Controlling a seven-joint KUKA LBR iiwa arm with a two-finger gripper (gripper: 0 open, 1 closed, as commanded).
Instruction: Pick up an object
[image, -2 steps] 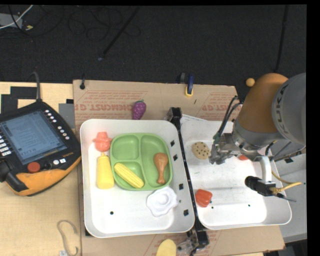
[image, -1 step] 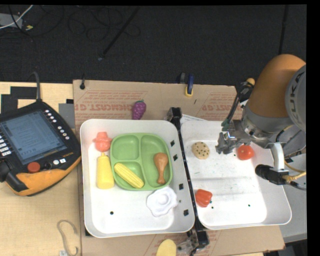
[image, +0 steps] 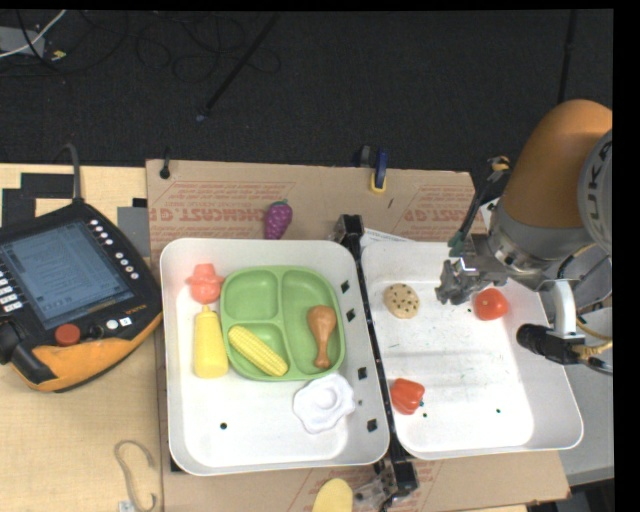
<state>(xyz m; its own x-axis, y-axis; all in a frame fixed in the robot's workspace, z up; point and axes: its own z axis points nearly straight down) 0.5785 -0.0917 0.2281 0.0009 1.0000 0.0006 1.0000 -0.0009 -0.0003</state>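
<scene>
step: grab tomato (image: 490, 303) | jaws (image: 456, 283): can't tell | tip: drop straight down (cookie (image: 402, 300) sits near)

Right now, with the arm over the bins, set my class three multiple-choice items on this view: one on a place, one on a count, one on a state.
1. Where does the cookie lie?
A. On the green tray
B. In the right bin
C. On the cardboard behind the bins

2. How many red things lie in the right bin?
A. Two
B. None
C. Four

3. How does the drumstick rest?
A. Standing in the right bin
B. Hanging from the gripper
C. Lying in a compartment of the green tray

Answers:
1 B: the cookie sits on the white floor of the right bin, near its upper left.
2 A: one red piece lies by the gripper, another near the front left.
3 C: the drumstick lies flat in the tray's right compartment.
</scene>
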